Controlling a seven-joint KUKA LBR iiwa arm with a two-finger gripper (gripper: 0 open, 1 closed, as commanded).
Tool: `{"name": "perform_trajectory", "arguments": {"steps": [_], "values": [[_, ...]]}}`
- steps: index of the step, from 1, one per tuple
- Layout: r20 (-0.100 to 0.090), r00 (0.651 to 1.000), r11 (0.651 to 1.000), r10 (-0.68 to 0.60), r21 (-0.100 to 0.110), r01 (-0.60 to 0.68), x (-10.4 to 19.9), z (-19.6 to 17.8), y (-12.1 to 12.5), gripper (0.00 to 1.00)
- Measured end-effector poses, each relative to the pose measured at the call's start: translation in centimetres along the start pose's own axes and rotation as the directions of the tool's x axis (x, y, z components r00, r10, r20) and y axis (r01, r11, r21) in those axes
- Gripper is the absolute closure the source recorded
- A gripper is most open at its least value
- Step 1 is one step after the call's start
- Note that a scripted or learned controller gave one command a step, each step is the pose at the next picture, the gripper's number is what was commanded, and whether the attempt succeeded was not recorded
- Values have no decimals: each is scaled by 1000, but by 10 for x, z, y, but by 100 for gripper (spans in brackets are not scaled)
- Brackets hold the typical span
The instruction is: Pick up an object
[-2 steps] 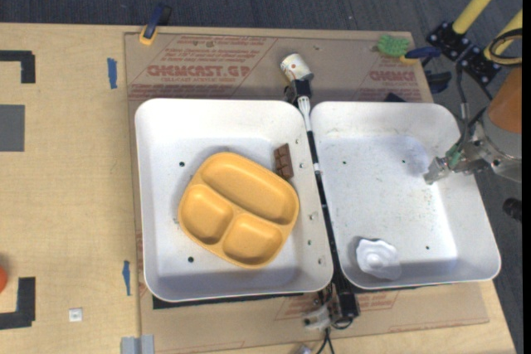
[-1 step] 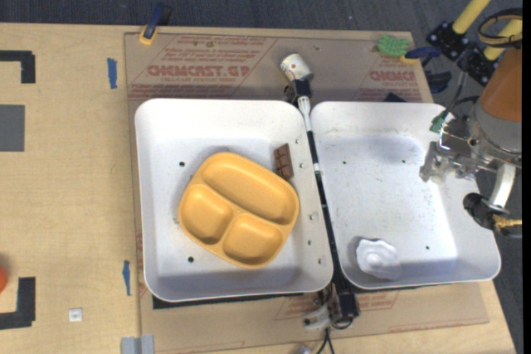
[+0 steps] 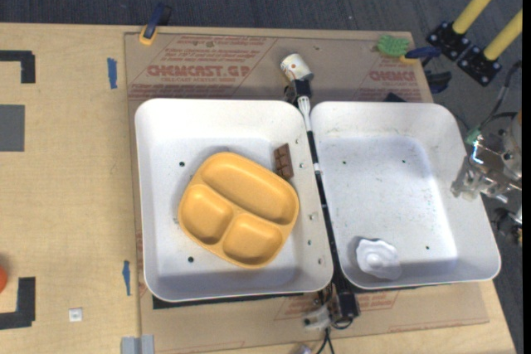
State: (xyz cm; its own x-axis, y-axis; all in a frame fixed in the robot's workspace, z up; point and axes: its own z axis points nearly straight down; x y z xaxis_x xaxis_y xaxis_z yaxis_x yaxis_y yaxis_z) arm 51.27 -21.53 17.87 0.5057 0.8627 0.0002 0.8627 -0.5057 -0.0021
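A yellow three-compartment tray (image 3: 239, 208) lies tilted in the left bin (image 3: 166, 137). A small brown block (image 3: 283, 161) rests against that bin's right wall, just above the tray. A white crumpled object (image 3: 378, 258) sits near the front edge of the right bin (image 3: 390, 170). My gripper (image 3: 474, 175) hangs at the right rim of the right bin, over its edge and away from every object. Nothing is seen between its fingers.
A white-capped fixture (image 3: 294, 69) stands behind the seam between the bins. Yellow poles with black clamps (image 3: 465, 46) cross the top right. A green clip (image 3: 390, 46) and a blue-yellow clamp (image 3: 153, 25) hold the cardboard base.
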Motion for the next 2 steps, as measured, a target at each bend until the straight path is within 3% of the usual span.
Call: {"name": "perform_trajectory", "arguments": {"steps": [1, 2], "values": [[0, 902, 902, 432, 2, -432, -7, 10, -35, 100], [0, 669, 669, 743, 0, -743, -24, 20, -25, 100]]}}
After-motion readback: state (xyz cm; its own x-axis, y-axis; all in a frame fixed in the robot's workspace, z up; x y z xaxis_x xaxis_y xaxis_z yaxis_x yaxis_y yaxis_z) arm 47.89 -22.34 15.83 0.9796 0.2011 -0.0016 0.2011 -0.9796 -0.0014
